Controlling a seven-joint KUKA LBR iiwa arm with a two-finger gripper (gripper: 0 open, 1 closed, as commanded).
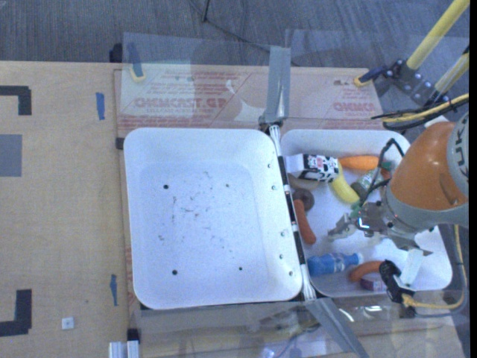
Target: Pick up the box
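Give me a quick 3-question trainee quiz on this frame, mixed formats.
1. True or false: the gripper is above the left bin.
2. Multiple choice: the blue bottle lies in the right bin toward its (A) far rim, (B) near rim, (C) right wall.
3. Fill in: the black-and-white box sits beside an orange ____.

Key: 1 false, it is above the right bin. 2 B. 3 carrot.
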